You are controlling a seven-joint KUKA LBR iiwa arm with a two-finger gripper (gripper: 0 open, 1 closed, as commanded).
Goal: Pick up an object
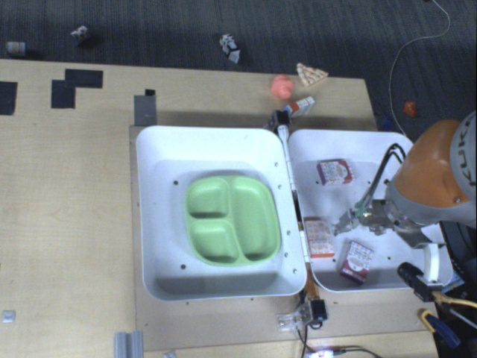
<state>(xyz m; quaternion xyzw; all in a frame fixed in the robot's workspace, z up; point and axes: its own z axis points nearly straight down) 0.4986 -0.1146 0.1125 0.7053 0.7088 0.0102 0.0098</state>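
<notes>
Two white bins are seen side by side on the table [67, 200]. In the left bin [153, 200] a green tray [232, 218] with three compartments is laid flat near the middle. In the right bin [358, 151] three small packets are found: one packet [334, 171] toward the far side, a second packet [318, 239] against the wall shared with the left bin, and a third packet [357, 262] near the front edge, tilted. The arm [436, 174] is reached in from the right over the right bin, and the tool [358, 216] is held low among the three packets, just above the third and beside the second. No packet is seen between its parts; whether the tool is released or clenched cannot be told. Beyond the bins, a pink ball [282, 86] and a wedge-shaped toy [311, 74] are lying at the table's far edge.
</notes>
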